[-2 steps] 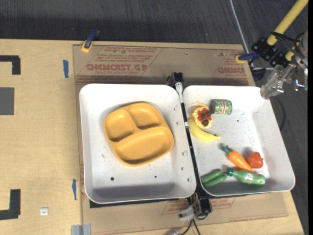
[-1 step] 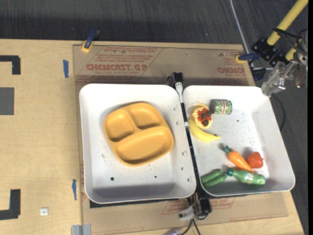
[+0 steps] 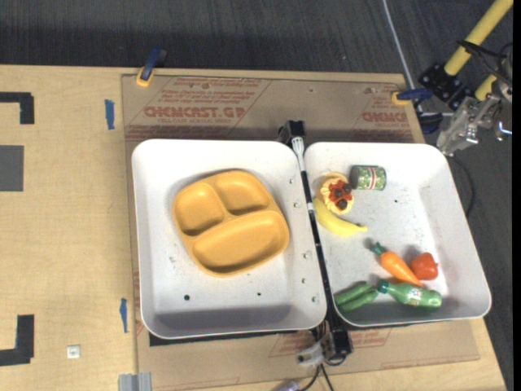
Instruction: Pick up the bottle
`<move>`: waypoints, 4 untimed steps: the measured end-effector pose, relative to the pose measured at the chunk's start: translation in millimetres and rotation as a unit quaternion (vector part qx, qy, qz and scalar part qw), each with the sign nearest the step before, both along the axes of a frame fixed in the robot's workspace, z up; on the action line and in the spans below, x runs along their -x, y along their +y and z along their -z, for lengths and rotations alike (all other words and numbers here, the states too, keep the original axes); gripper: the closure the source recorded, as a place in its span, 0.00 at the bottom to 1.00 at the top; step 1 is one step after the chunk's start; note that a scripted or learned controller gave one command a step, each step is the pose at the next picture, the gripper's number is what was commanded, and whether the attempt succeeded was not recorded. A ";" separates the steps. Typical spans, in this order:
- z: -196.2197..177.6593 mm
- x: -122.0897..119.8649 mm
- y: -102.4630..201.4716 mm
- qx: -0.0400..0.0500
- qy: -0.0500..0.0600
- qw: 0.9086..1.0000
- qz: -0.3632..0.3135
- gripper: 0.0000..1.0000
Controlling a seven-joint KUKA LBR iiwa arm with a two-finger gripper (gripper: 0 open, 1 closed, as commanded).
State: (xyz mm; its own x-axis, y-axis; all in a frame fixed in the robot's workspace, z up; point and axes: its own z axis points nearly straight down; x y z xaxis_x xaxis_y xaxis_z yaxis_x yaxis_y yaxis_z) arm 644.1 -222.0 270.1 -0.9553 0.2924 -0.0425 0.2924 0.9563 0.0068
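Observation:
The bottle (image 3: 413,296) is green with a pale label. It lies on its side near the front edge of the right bin (image 3: 456,218), neck pointing left. A green vegetable (image 3: 356,296) touches its neck end, and an orange carrot (image 3: 394,264) lies just behind it. My gripper (image 3: 462,130), a small silvery metal part, hangs beyond the right bin's back right corner. It is far from the bottle and nothing shows in it.
The right bin also holds a red tomato-like piece (image 3: 424,265), a banana (image 3: 338,222), a small pastry with red berries (image 3: 337,194) and a green can (image 3: 367,177). A yellow divided plate (image 3: 231,221) lies in the left bin (image 3: 155,243). Clamps and a yellow rod (image 3: 487,19) stand at the back right.

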 end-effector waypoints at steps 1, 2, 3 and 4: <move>58.1 -8.6 45.0 0.001 0.020 0.979 -0.204 1.00; -8.5 -23.8 -1.5 0.007 0.016 0.936 -0.351 1.00; 24.1 5.3 72.3 0.007 0.018 0.881 -0.473 1.00; 65.8 2.2 -1.3 0.012 0.016 0.784 -0.621 1.00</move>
